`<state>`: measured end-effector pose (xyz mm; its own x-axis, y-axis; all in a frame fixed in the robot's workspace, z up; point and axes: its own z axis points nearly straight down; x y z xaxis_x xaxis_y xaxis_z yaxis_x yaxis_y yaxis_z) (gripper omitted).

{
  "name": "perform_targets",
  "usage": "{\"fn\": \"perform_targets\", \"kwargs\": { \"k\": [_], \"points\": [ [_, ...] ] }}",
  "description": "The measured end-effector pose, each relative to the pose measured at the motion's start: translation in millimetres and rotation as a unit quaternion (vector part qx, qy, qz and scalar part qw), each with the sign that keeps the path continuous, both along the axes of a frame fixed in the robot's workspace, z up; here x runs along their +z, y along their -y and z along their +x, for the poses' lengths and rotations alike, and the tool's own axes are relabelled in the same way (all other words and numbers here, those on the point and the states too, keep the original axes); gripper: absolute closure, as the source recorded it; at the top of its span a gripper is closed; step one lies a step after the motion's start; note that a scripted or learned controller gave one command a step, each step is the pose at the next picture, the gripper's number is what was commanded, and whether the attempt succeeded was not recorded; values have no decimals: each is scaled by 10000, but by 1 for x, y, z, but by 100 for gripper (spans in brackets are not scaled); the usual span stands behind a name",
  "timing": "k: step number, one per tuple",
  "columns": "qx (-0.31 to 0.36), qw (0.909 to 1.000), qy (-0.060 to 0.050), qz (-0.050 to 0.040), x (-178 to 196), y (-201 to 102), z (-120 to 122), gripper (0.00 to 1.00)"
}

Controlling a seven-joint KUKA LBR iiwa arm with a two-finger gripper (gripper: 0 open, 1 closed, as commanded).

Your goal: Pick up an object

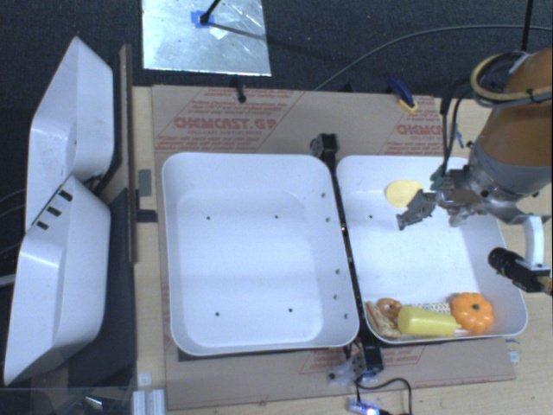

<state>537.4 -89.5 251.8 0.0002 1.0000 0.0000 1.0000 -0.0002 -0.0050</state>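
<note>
Hanging above the right bin [484, 258], the gripper [423, 209] has nothing visible between its fingers; whether they are spread or closed, I cannot tell. Just beside it lies a pale yellow disc [402, 192]. Along the bin's near wall sit an orange pumpkin [473, 311], a yellow block [425, 322] and a brown pretzel-like piece [385, 312]. The left bin [251, 249] adjoins it. Both rest on a brown board [276, 119] printed "CHEMCAST GP" in red, on dark carpet [69, 7] with a metal plate [206, 22].
</note>
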Motion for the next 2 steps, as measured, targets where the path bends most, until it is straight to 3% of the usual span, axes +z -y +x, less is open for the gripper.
{"fn": "perform_targets", "kwargs": {
  "k": [1,2],
  "points": [
    [2,10000,30,-1,3,0,1,0],
    [1,10000,12,1,-40,3,4,0]
  ]
}}
